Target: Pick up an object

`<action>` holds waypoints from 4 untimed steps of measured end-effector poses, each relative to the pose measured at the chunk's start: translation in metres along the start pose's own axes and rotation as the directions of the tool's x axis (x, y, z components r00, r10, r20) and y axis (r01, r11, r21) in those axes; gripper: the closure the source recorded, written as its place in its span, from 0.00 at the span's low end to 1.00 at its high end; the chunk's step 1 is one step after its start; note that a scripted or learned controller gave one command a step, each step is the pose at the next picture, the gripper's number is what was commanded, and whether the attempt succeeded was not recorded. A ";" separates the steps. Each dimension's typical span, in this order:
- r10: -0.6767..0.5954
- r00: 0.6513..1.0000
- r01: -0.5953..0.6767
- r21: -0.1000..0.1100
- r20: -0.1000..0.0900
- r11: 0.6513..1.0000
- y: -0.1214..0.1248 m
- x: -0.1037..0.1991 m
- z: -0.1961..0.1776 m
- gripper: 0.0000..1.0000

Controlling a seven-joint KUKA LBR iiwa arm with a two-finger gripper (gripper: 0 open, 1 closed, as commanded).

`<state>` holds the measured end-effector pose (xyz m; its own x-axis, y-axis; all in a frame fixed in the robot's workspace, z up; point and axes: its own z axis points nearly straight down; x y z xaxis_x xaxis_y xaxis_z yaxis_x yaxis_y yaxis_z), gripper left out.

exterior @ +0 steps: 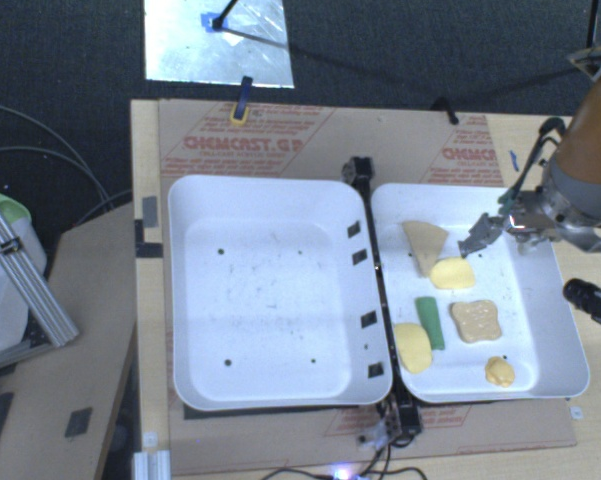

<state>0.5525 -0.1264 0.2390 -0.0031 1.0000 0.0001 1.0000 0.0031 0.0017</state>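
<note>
- The end effector (477, 236) hangs over the right shallow white plastic bin (555, 298), in that bin's far half, toward the desk's right edge.
- End effector state: cannot tell; nothing is seen between its tips.
- Nearest candidate: the round yellow soft lump (453, 274), just beside the tips, on the side toward the desk's near edge.
- The tan wedge-shaped piece (425, 243) lies beside it, long axis running far edge to near edge.
- Judgement: a short descent toward the yellow lump suffices.
</note>
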 end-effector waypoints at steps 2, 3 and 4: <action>0.000 1.000 0.000 -0.004 0.003 1.000 -0.065 0.134 0.051 0.00; -0.009 1.000 0.009 -0.011 -0.002 1.000 0.028 0.218 0.009 0.00; -0.006 1.000 0.006 -0.012 -0.004 1.000 0.028 0.254 -0.104 0.00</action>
<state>0.5799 0.1275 0.3435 -0.0091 0.9999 0.0045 0.9999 0.0091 0.0139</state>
